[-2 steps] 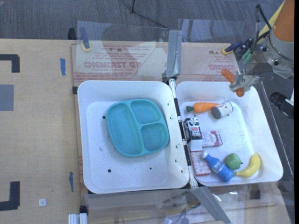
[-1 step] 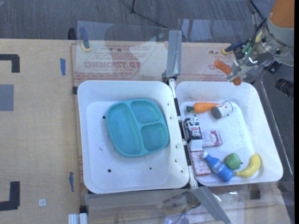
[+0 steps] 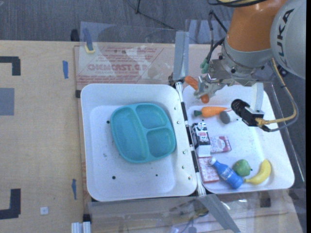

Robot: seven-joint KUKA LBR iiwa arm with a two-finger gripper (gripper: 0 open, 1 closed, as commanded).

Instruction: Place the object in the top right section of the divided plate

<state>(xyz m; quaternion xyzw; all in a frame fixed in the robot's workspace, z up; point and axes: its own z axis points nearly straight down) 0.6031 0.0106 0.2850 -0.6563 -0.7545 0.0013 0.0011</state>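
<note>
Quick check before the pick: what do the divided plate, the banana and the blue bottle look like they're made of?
Divided plate: likely hard plastic, uniform teal, moulded ridges, soft sheen. Banana: probably a plastic toy, flat even yellow, smooth skin. Blue bottle: seemingly glossy plastic with a white cap; too small to be certain.

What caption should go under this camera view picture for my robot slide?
The robot's gripper hovers over the right bin near a toy carrot, beside the teal divided plate.
</note>
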